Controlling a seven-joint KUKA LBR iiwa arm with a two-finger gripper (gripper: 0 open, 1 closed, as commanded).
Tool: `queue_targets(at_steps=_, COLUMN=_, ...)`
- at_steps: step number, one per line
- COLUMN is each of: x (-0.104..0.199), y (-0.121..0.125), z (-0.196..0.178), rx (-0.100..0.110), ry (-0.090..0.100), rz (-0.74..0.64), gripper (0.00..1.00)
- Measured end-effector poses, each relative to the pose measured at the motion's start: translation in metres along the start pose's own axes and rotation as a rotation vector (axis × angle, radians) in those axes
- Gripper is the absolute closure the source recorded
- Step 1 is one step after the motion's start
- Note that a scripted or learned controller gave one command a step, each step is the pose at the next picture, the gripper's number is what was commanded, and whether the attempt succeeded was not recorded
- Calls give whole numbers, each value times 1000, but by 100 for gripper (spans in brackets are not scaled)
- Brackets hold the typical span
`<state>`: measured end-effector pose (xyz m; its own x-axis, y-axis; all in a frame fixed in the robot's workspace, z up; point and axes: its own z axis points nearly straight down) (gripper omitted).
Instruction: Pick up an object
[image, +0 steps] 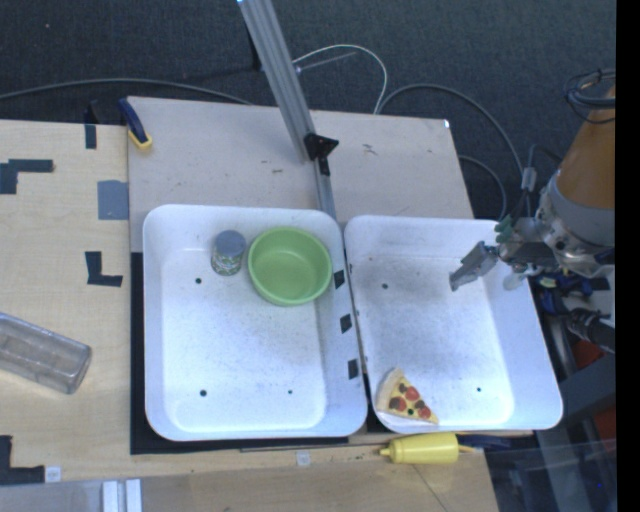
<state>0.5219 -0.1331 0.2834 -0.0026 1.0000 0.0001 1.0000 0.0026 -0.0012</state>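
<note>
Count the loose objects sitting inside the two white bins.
3. A green bowl and a small can beside it sit at the far end of the left bin. A pizza slice lies in the right bin's near left corner.

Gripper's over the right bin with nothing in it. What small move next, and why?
Probably shift the gripper toward the pizza slice at the right bin's near-left corner. It is that bin's one object, lying flat and apart from the gripper.
</note>
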Motion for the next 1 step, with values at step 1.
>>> queue_targets(at_steps=1, x=0, y=0, z=0, rx=0, ry=0, rz=0, gripper=0)
